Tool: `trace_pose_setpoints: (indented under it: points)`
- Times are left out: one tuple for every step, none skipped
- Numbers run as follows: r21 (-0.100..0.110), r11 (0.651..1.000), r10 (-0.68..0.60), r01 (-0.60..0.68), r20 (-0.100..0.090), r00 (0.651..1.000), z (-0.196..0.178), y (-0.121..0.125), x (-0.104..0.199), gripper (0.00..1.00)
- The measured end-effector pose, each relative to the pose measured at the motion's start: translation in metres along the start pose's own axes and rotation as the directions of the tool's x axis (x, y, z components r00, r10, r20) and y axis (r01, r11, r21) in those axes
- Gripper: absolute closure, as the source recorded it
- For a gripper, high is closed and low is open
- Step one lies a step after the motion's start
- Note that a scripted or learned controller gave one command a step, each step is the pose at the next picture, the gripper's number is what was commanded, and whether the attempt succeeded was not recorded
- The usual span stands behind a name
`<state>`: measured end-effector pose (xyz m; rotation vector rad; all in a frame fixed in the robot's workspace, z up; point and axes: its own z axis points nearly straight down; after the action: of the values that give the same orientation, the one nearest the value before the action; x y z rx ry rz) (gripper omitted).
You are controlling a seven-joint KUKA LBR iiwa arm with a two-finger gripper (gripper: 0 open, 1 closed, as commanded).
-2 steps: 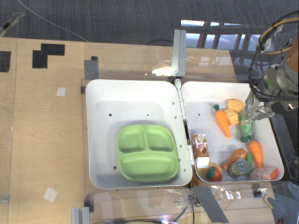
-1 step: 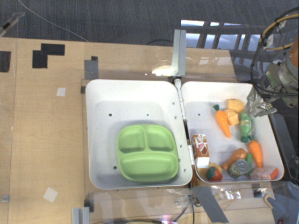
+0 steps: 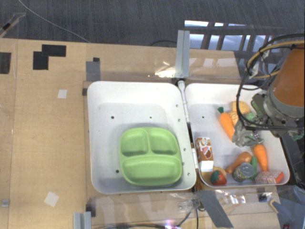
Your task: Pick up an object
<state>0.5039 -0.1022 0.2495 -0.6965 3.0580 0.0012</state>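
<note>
The right-hand white bin point(image 3: 209, 104) is being taken as the landmark. Over its middle right part, the gripper point(image 3: 247, 136) is being held low among the toy foods, with the grey wrist and orange band of the arm point(image 3: 291, 87) being seen above it toward the bin's right wall. Whether anything is being gripped cannot be told.

Just left of the gripper, an orange carrot point(image 3: 226, 123) is being seen lying inside the bin, and a yellowish corn piece point(image 3: 239, 109) is partly being hidden behind it. Toward the bin's near right corner, a second carrot point(image 3: 260, 156) is being seen just beside the gripper. Along the bin's near wall, a round tin point(image 3: 243, 171), a strawberry-like piece point(image 3: 218, 177) and a pink wrapped item point(image 3: 269, 177) are being seen close together. Against the bin's left wall, a small carton point(image 3: 204, 152) is being seen lying flat.

To the left of this bin, a second white bin point(image 3: 102, 109) is being seen holding a green divided plate point(image 3: 150, 155).
</note>
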Motion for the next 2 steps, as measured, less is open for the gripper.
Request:
trace_pose_setpoints:
  points:
    - [0.002,0.994,0.111,-0.111,0.008,0.994,-0.035,0.032,-0.079,1.0]
    - [0.005,0.996,-0.092,0.092,0.003,0.996,-0.004,-0.013,-0.023,1.0]
